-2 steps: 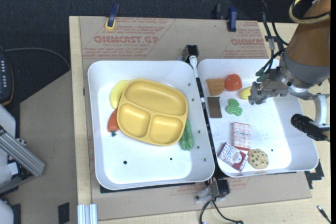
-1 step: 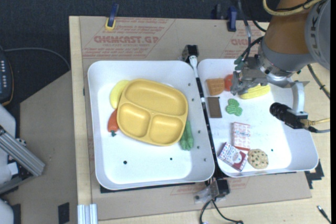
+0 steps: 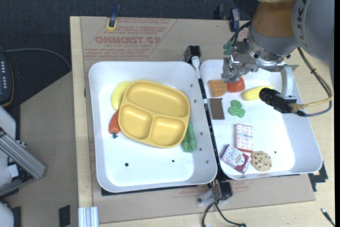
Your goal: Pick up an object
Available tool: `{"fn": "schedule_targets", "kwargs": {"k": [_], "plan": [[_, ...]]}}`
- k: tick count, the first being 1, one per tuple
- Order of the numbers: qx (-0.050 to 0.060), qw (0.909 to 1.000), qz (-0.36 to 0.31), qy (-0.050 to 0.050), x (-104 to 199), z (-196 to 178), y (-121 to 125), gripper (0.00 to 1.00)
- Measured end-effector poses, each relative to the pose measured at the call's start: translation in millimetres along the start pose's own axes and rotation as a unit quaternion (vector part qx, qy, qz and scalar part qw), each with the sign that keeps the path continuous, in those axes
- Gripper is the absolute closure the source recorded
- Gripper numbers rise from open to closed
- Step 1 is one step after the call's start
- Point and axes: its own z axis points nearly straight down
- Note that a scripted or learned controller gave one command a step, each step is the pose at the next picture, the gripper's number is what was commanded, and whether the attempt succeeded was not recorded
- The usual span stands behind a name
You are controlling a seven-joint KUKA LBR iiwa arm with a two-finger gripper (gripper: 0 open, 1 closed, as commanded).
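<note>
Gripper (image 3: 234, 73) metal, finger state can't tell, over glossy red obj (image 3: 236, 84), rt bin (image 3: 303, 135).

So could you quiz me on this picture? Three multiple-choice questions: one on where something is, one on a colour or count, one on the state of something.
1. Where is the yellow divided tray?
A. In the left bin
B. In the right bin
C. On the floor

2. How many compartments does that tray have?
A. One
B. Three
C. Six

3. How does the tray lie?
A. Standing on its edge
B. Upside down
C. Open side up, overlapping other toys

Answers:
1. A, it sits inside the left bin, while the cookie and the small cartons lie in the right bin.
2. B, one long section at the top and two smaller ones below are visible.
3. C, its hollows face the camera, and a yellow piece, a carrot and a green leafy toy stick out from under its edges.

The gripper hangs over the right bin, by a red toy.
</note>
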Motion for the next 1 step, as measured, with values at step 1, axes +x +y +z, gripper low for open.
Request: {"fn": "schedule_targets", "kwargs": {"k": [1], "plan": [[0.002,1.0,0.003,-0.001,-8.9,1.1,-1.2,1.0]]}}
